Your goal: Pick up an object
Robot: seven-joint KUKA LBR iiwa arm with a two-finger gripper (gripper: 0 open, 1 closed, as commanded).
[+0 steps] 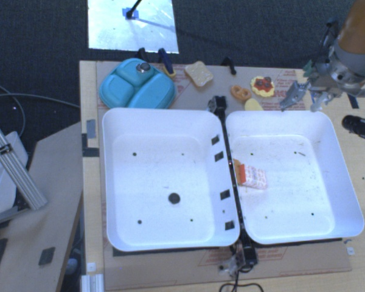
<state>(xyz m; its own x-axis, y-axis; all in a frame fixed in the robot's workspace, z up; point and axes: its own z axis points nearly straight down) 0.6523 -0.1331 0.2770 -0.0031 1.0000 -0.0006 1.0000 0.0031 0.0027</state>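
Lying in right bin [334, 163]: one packet [250, 176]; left bin [118, 163]: one dark disc [174, 198].

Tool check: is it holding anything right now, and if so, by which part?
Nothing is held. The tool hangs open above the far edge of the right bin, with nothing between its fingers. The small packet lies in that bin.

The bench [91, 163] is tan, with two white bins on it side by side: the left bin [118, 181] and the right bin [337, 163], their rims touching in the middle. Behind the bins, on the bench's far strip, lie a blue tray [137, 85], a toast slice [198, 73], a pretzel [240, 92], a small pizza [263, 86] and a yellow piece [253, 104].
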